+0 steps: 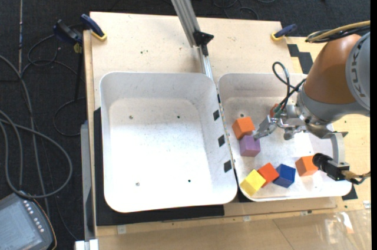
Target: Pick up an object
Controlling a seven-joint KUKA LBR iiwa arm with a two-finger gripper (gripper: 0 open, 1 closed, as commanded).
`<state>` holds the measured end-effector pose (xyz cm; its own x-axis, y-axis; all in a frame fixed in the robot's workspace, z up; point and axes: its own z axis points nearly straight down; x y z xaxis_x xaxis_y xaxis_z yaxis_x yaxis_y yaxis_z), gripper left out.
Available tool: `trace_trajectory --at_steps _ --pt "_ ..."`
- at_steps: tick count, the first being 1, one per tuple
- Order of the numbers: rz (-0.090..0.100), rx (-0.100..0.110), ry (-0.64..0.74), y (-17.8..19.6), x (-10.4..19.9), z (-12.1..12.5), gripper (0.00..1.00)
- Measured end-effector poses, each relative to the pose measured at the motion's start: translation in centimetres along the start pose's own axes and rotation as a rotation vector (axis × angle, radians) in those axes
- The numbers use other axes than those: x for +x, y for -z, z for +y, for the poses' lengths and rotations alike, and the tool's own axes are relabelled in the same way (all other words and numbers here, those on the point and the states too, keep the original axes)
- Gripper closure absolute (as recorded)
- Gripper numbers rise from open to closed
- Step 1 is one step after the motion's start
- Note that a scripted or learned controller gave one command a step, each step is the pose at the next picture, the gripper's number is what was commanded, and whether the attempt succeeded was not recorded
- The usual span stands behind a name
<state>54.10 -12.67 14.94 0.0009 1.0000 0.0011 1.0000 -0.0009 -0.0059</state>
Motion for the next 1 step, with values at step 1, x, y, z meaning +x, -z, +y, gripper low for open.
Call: trace_trajectory --at_steps 1 --pt "-0.003 -0.021 0.004 -2.9 -0.04 0.56 0.0"
